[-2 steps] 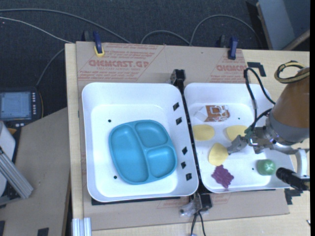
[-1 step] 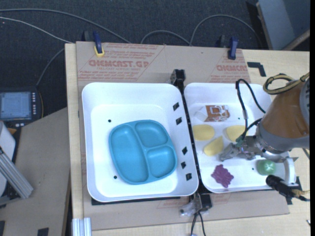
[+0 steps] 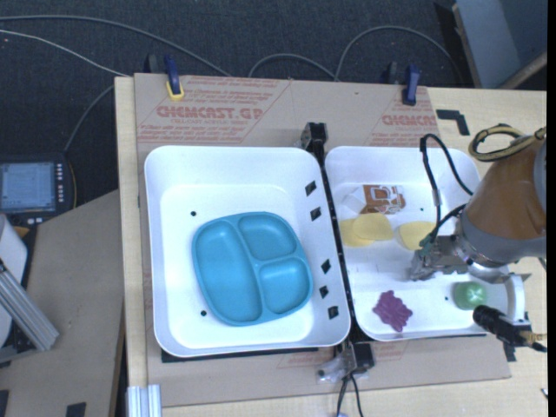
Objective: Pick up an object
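- Here I see the gripper (image 3: 426, 263) low in the right bin (image 3: 382, 162), beside a yellow piece (image 3: 415, 234); I cannot tell its state.
- Nearby lie a purple lump (image 3: 393, 309), a green ball (image 3: 469, 295) and a brown packet (image 3: 381, 198).
- A blue tray (image 3: 250, 266) fills the left bin (image 3: 165, 233).

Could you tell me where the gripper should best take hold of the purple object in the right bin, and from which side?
Probably from straight above, closing across the narrower width of the purple object. It lies low and flat on the right bin's floor with bare floor all round. The gripper stands just above-right of it.
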Robot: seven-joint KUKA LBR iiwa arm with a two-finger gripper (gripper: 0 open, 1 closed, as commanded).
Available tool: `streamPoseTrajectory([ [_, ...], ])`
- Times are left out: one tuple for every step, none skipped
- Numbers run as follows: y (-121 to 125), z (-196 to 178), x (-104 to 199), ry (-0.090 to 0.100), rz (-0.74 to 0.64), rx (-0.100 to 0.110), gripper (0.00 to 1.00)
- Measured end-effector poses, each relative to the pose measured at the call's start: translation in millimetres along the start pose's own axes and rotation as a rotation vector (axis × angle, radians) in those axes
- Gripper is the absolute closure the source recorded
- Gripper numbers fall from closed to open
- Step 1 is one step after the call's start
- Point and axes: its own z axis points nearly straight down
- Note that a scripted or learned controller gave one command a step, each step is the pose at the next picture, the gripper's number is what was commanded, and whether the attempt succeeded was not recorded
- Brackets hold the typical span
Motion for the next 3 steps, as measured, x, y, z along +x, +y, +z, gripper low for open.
streamPoseTrajectory([
  [5.6,-63.3,0.6,-0.004,-0.002,-0.007,1.00],
  [11.4,-120.2,10.2,-0.004,-0.003,-0.009,1.00],
  [11.6,-112.7,10.3,-0.002,-0.002,0.001,1.00],
])
